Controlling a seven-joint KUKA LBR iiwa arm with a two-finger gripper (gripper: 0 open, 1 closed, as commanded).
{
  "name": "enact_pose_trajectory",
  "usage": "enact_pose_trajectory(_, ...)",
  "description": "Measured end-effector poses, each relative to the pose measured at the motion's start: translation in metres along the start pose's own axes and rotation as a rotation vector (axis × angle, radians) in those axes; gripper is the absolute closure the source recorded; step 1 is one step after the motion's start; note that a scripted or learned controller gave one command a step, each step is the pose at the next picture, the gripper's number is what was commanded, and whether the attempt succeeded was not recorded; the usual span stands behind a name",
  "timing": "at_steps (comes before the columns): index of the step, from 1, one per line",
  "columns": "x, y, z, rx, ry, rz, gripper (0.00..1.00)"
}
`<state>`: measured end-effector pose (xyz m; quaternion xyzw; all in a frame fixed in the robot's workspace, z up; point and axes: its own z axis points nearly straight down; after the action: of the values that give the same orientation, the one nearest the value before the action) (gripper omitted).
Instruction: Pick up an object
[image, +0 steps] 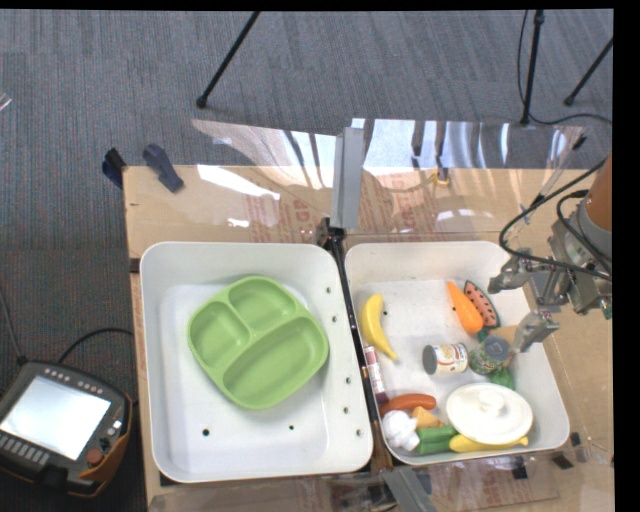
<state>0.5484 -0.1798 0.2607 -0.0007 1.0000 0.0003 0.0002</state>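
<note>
Objects for picking lie crowded in the right bin (556, 400): a banana (376, 325) near its left wall, a carrot (465, 309) touching a watermelon slice (484, 303) toward the back, a small tin can (447, 358) on its side in the middle, a white lidded dish (488, 412) at the front, and a hot dog (407, 403) beside it with smaller toy food pieces too jumbled to name. From the camera view, the gripper (530, 305) hangs over the bin's right part, above and just right of the carrot and watermelon slice, its two fingers spread apart with nothing between them. So the pick looks not yet made: no item is lifted, and choosing a target, descending and closing all seem left to do. The left bin (160, 300) holds a green divided plate (258, 341), lying flat and well apart from the arm. Both bins sit side by side on a brown bench top (250, 200) with a clear glossy panel standing behind them. Around it runs grey carpet (100, 80), with tripod legs at the back and a handheld control pendant (60, 420) on the floor at lower left.
</note>
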Motion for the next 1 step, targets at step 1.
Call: enact_pose_trajectory(1, -0.042, -0.0279, 0.1216, -0.006, 0.015, 0.025, 0.0)
